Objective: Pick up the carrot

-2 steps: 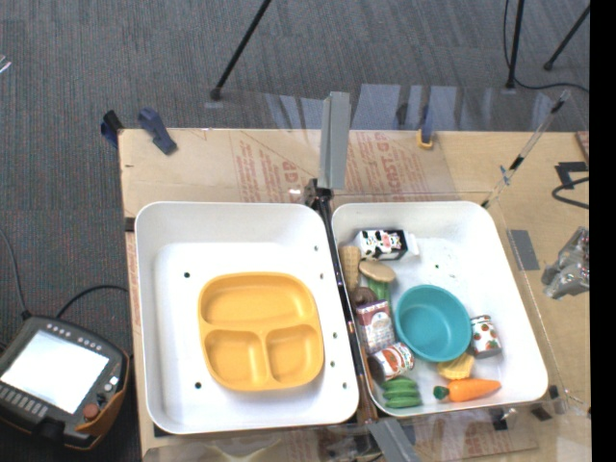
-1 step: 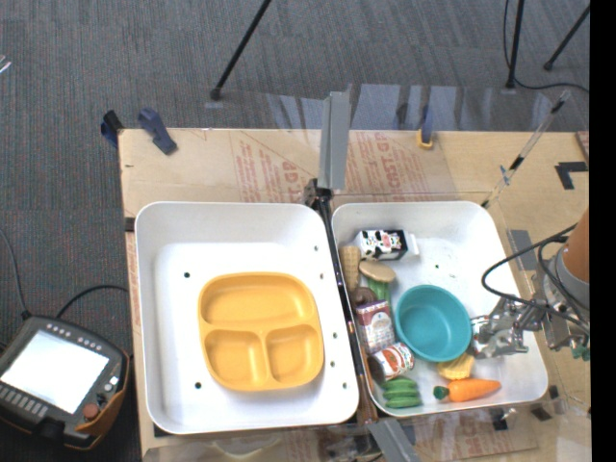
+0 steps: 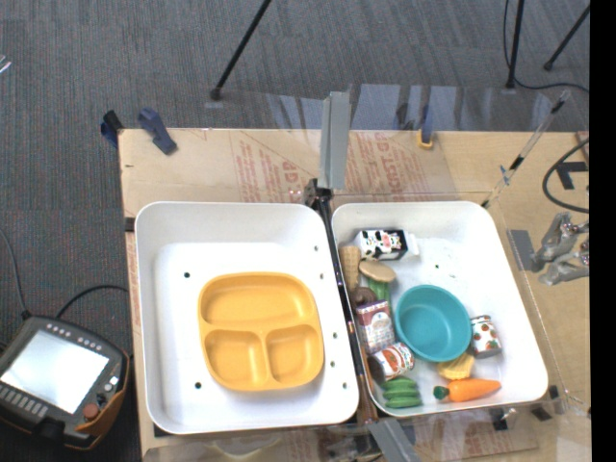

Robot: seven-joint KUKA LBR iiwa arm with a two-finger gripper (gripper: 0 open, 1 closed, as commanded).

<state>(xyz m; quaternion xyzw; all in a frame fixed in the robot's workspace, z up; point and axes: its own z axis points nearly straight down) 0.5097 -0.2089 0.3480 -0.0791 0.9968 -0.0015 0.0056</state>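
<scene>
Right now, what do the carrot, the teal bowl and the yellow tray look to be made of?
Carrot: likely moulded plastic toy, smooth uniform orange with a green stub.
Teal bowl: probably plastic, even colour with a soft sheen on the rim.
Yellow tray: probably plastic, matte, one piece with three moulded compartments.

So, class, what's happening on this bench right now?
Nothing is being handled yet. The carrot lies untouched in the near right corner of the right bin, beside a teal bowl, some small cans and other toy food crowded along that bin's left and near sides. The left bin holds a yellow divided plate. The pick has not started.
</scene>
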